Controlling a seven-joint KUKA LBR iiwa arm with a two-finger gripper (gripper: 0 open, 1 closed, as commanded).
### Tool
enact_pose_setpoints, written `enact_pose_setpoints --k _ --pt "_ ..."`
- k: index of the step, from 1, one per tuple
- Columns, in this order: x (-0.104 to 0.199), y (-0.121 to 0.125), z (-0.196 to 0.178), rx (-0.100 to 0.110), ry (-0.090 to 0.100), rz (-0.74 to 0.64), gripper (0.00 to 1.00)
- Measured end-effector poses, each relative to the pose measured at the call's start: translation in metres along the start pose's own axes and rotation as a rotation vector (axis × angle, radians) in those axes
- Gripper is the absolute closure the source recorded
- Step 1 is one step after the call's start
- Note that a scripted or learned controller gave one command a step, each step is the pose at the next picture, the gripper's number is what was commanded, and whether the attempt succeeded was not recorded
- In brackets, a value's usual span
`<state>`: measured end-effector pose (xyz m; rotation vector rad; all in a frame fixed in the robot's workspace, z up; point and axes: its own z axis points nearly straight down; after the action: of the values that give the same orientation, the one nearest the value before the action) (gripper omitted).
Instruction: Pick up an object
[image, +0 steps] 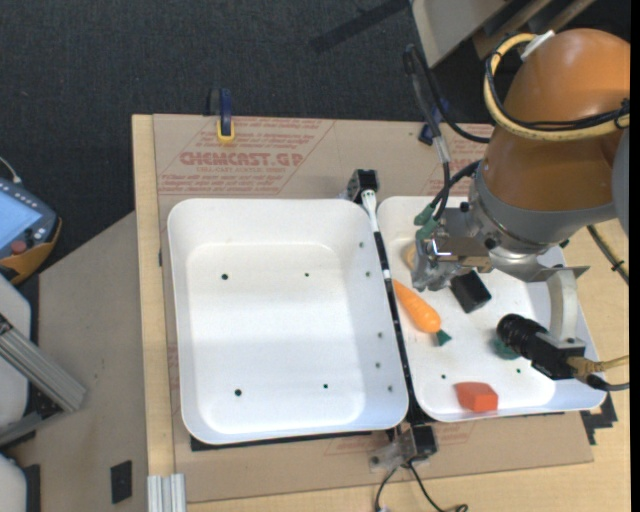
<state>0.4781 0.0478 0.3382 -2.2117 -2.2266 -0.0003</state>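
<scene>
Reaching in from the right, my claw (432, 272) hung low over the right bin (520, 392), just beside the orange carrot (417, 307) lying near the divider. Whether it was open or closed, I could not tell. A red block (477, 397) sat nearer.

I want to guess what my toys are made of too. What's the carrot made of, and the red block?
The carrot looks like smooth plastic: even orange with a soft shine and a green tip. The red block looks matte, maybe foam or plastic; its flat dull faces leave that open. Both lie in the right bin.
</scene>
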Motion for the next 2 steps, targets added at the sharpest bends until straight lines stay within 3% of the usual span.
enact_pose_setpoints --k 1,2 --pt "0.030 0.002 -0.137 -0.021 0.002 0.001 1.00" --pt "0.011 0.000 0.006 0.014 -0.006 0.010 1.00"
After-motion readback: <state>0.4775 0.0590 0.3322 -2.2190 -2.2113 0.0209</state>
